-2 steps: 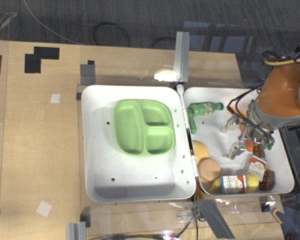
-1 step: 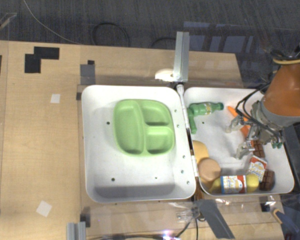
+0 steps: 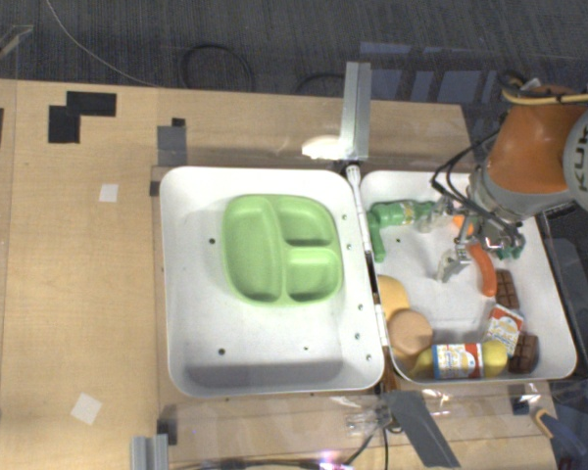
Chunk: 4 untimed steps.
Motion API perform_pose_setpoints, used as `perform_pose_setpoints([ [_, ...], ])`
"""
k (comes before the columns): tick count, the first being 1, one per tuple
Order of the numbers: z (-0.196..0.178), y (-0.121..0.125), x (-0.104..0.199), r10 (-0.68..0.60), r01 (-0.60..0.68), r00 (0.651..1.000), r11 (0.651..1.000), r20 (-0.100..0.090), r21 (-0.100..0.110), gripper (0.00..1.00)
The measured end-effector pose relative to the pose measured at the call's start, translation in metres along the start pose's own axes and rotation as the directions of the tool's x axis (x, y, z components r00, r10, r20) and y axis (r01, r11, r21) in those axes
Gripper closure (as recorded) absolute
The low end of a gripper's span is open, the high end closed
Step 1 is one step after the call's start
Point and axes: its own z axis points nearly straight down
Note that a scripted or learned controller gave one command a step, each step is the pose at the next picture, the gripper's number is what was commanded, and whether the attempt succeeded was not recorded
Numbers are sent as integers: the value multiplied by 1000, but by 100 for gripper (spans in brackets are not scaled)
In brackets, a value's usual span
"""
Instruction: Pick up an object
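pincer low in right bin, can't tell if apart or together | nothing seen clamped | targets: carrot just beside, green bottle near | risk: tips graze carrot, nudge it onto chocolate bar, empty grab

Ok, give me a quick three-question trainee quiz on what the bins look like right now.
1. True or false: the green divided tray lies in the left bin.
2. Which lies nearest the pincer? A) orange carrot B) yellow bottle C) tan bun
3. Fill in: the green bottle lies at the right bin's ____ end, far or near.

Key: 1 true; 2 A; 3 far.
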Motion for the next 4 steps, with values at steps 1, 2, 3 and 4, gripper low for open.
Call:
perform_pose_setpoints([
  [1, 0, 10, 10, 74, -74, 997, 997, -1, 2, 0],
  [2, -2, 18, 47, 140, -140, 990, 990, 1, 2, 0],
  [3, -57, -27, 42, -54, 54, 999, 999, -2, 3, 0],
  [4, -1, -1, 21, -32, 32, 999, 999, 1, 3, 0],
])
